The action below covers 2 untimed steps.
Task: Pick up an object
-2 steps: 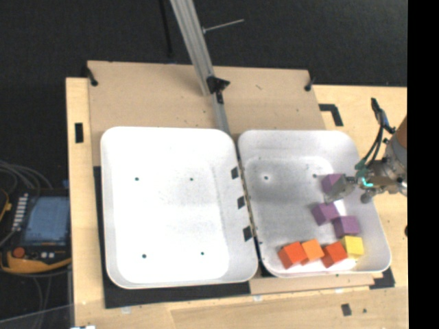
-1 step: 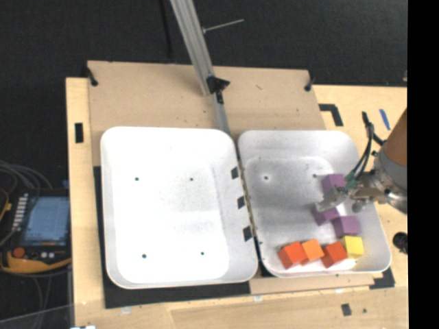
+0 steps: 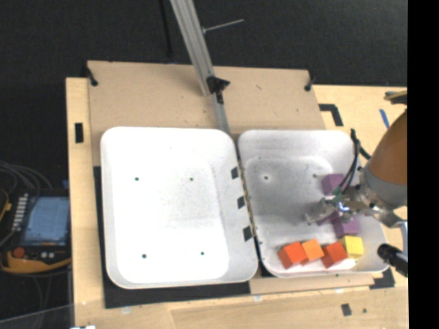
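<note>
White plastic, shallow and round-cornered: the left bin [image 3: 168, 204] and the right bin [image 3: 288, 156]. The grey arm [image 3: 387, 163] hangs its gripper [image 3: 336, 208] over purple blocks [image 3: 334, 182]; its grip I can't make out. Orange cubes [image 3: 302, 252], a red cube [image 3: 335, 253] and a yellow cube [image 3: 353, 245] line the near wall.

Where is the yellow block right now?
The yellow block sits in the right bin, near its front right corner, at the right end of a row of orange and red blocks, just below the robot's hand.
</note>
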### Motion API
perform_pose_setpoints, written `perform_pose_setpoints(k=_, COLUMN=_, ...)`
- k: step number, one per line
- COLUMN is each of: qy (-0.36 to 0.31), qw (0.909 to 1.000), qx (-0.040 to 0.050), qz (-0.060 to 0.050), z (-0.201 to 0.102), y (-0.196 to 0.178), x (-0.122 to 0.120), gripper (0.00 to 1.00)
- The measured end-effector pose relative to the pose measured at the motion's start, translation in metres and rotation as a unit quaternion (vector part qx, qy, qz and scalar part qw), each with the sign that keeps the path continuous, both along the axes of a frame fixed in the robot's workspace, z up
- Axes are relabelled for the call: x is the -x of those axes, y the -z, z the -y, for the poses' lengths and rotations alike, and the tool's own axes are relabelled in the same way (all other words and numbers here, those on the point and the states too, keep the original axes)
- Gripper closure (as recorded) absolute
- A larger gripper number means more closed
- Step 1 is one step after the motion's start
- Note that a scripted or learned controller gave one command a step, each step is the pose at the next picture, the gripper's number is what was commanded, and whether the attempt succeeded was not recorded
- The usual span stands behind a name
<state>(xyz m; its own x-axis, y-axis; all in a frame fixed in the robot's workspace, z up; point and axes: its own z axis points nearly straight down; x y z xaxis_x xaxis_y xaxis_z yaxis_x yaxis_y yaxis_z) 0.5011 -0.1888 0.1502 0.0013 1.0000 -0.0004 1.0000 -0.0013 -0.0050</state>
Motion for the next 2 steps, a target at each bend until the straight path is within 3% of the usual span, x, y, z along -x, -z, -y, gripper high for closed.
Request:
perform_pose_setpoints(k=1, qy=-0.004, qw=0.9999, qx=0.0017, qz=0.013, z=-0.0003, y=0.0222, x=-0.0077, gripper=0.00)
perform_pose_setpoints(k=2, qy=0.000, qw=0.9999, qx=0.0022, qz=0.016, z=0.0003, y=0.0133, x=-0.0088, gripper=1.00)
